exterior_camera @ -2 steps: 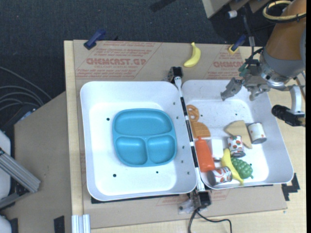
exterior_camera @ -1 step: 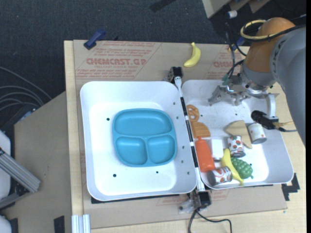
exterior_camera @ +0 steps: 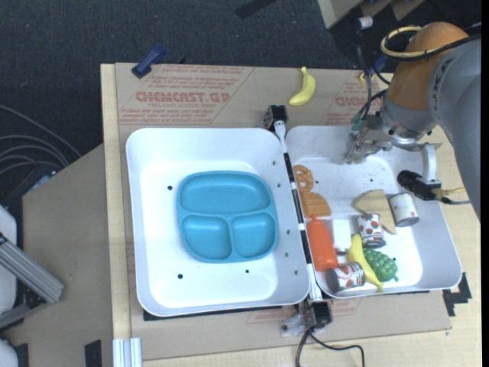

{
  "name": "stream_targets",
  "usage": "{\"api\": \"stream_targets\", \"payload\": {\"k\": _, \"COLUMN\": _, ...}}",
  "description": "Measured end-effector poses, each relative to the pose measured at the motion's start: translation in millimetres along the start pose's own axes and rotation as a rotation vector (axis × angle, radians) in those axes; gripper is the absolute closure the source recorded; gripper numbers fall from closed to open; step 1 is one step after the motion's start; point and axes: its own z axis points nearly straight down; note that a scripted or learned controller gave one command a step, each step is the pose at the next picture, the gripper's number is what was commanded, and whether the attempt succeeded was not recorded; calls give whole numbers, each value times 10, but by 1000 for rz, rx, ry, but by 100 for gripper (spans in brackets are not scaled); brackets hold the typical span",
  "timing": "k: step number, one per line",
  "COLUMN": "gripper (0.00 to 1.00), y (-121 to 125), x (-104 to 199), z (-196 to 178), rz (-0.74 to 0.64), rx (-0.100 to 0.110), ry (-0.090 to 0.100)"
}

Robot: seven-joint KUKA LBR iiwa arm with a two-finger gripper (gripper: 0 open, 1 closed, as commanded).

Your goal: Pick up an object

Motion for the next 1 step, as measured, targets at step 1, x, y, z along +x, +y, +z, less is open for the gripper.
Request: {"api": "stream_targets", "payload": {"k": 1, "gripper": 0, "y": -1, "x": 1, "z": 1, "rz": 0, "rx": 0, "ry": 0}}
